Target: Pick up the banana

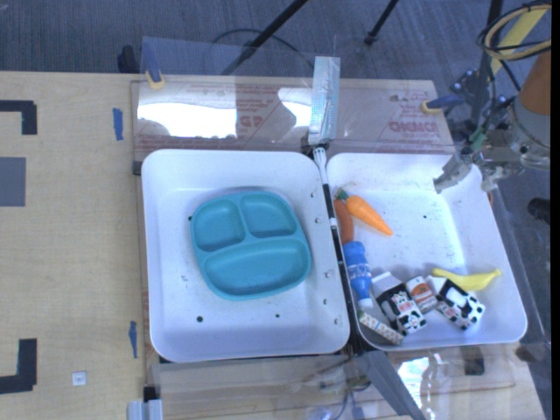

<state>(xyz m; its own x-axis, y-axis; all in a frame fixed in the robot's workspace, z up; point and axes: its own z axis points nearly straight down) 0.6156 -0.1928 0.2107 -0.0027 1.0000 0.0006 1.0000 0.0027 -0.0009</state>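
Camera view: I'm hanging my gripper (462, 171) over the back right corner of the right bin (411, 175), near the rim. Can't tell its state from here, too small and blurred, and nothing visible is in it.

Banana (466, 277) is lying at the front right of that bin, near the right wall, long axis running roughly left-right, well apart from where I'm sitting. The black-and-white blocks (429, 304) are sitting just beside it on the front side, one looks to be touching or almost.

How I'm planning the approach: travelling forward along the right wall, staying high until I'm over the banana's middle, then coming straight down. I'm turning the wrist so the closing line crosses the short axis (fingers going front and back of it). The front side looks tight against the blocks, so I'm biasing toward the thicker middle, away from the right tip by the wall.

Carrot (371, 218), the orange piece (345, 220) by the divider and the blue bottle (356, 265) are lying on the left side of this bin, off my path. Blue plate (252, 243) in the left bin (166, 234) isn't involved.

Risk as I judge it: a curved, smooth thing rolling out of a shallow pinch, or a block coming up with it.
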